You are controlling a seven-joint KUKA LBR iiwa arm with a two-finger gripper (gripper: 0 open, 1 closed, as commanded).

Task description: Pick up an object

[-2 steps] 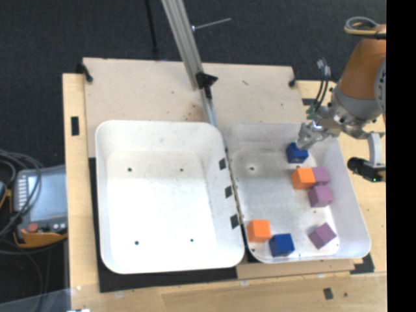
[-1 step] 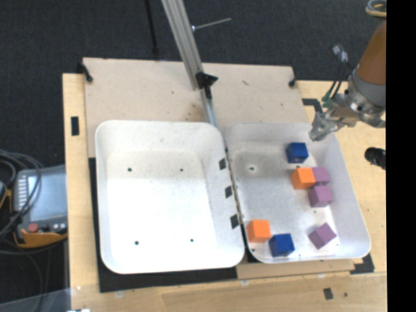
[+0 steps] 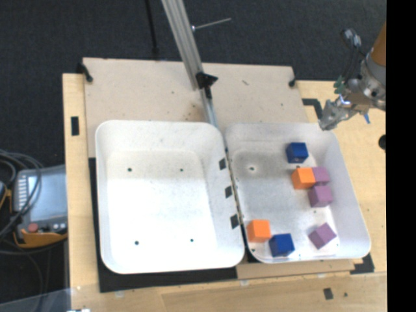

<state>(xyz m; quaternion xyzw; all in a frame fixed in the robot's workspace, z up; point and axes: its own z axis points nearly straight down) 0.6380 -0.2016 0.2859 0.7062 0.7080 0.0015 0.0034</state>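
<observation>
Object: you have seven cubes to choose from, all in the right bin (image 3: 348, 174); none is yet in the grip.
Blue cube (image 3: 297, 152): it sits alone toward the right bin's far wall, the cube nearest the gripper, and looks to me the safest target.
Cluster: an orange cube (image 3: 302, 177) touches a purple cube (image 3: 321, 175), with another purple cube (image 3: 320, 195) just beside them, all nearer the right bin's outer wall. If you aim here, a finger may land on a neighbour and shove the group instead of closing on one.
Near-edge cubes: an orange cube (image 3: 259, 229) and a blue cube (image 3: 281, 244) lie by the right bin's near wall, close together; a purple cube (image 3: 322, 235) sits turned at an angle. The wall could block a finger, and the turned cube may twist out.
Gripper (image 3: 329, 119): it hangs outside the right bin, beyond its far outer corner, over the bench (image 3: 273, 90).
Jaws: you cannot tell from this view whether they are spread or pressed together; it is too small and blurred.
Risk: coming in across the far rim too low could clip the right bin and shift it.
Left bin (image 3: 162, 194): it adjoins the right bin's inner wall, so a shifted right bin would push against it.
</observation>
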